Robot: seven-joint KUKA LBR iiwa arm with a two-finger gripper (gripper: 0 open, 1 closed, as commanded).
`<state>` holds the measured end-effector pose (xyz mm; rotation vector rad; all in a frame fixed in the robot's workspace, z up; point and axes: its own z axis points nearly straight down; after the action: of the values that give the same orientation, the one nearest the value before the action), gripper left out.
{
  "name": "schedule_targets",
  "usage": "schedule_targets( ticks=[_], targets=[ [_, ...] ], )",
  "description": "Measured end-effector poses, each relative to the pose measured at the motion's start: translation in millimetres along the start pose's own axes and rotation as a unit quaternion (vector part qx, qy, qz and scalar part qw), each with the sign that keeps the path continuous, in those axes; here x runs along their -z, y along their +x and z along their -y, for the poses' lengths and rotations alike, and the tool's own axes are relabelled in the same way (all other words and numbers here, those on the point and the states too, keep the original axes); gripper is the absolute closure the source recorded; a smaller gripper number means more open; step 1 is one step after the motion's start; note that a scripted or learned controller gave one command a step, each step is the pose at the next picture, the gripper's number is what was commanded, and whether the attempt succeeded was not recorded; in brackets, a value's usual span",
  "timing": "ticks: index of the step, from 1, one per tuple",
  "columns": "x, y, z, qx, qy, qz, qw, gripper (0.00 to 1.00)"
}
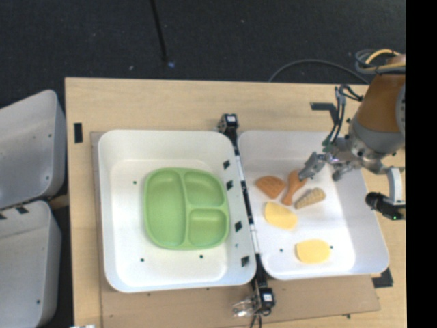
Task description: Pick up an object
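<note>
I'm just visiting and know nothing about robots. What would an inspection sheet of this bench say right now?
Surface: wooden bench bearing two shallow white bins side by side, left bin and right bin.
Job's things: in the right bin, a brown piece, an orange carrot-like piece, a tan wedge and two yellow pieces.
Clutter: green divided tray lying in the left bin.
Grippers: end effector low over the right bin, by the carrot-like piece; nothing seen between its fingers.
Cables: black cable looping behind the bench towards the arm; a thin dark line on the floor.
Surroundings: dark floor; white panels left of the bench.
</note>
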<state>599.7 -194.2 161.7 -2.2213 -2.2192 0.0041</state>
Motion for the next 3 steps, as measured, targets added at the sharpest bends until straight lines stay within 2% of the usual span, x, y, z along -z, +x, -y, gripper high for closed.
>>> schedule_targets(
  ticks=[1,2,3],
  targets=[
    [-61,-7,-3,-0.001,0.0,0.0,1.0,0.0],
    [-46,-8,-4,-0.001,-0.003,0.001,1.0,1.0],
    [0,-7,0,-0.002,-0.004,0.0,1.0,1.0]
  ],
)
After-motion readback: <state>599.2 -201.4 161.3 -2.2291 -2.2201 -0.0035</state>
